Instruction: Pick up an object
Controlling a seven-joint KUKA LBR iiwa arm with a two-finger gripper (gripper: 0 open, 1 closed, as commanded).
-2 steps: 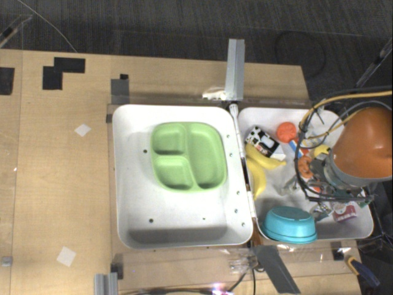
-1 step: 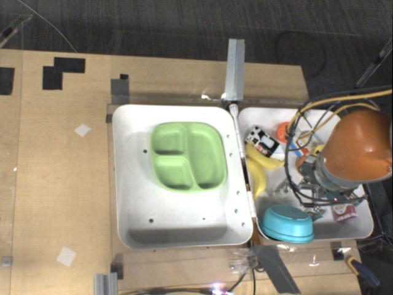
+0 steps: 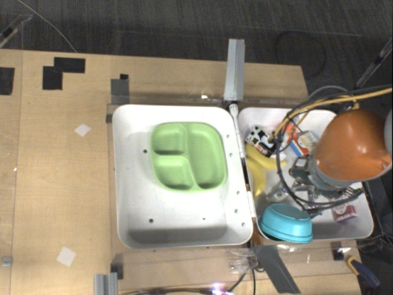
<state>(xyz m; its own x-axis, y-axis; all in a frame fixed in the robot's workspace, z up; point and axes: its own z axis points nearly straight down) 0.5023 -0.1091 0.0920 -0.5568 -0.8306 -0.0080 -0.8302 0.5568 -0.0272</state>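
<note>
The right bin (image 3: pixel 366 225) holds several small objects. A teal bowl (image 3: pixel 286 222) lies at its front left corner. A yellow banana-like piece (image 3: pixel 258 166) lies along its left side, with a small white and black item (image 3: pixel 258 137) behind it. An orange and white item (image 3: pixel 304 140) sits near the back. A small red and white packet (image 3: pixel 346 212) lies at the front right. The arm's orange band (image 3: pixel 353 145) and grey wrist hang over the bin's middle, and the gripper (image 3: pixel 305 196) reaches down just behind the teal bowl, tangled in cables.
The left bin (image 3: pixel 132 183) holds a green divided plate (image 3: pixel 187 155). A grey metal post (image 3: pixel 234 69) stands behind the divide between the bins. Black and yellow cables (image 3: pixel 319 103) loop over the right bin's back. The wooden bench (image 3: pixel 55 183) spreads to the left.
</note>
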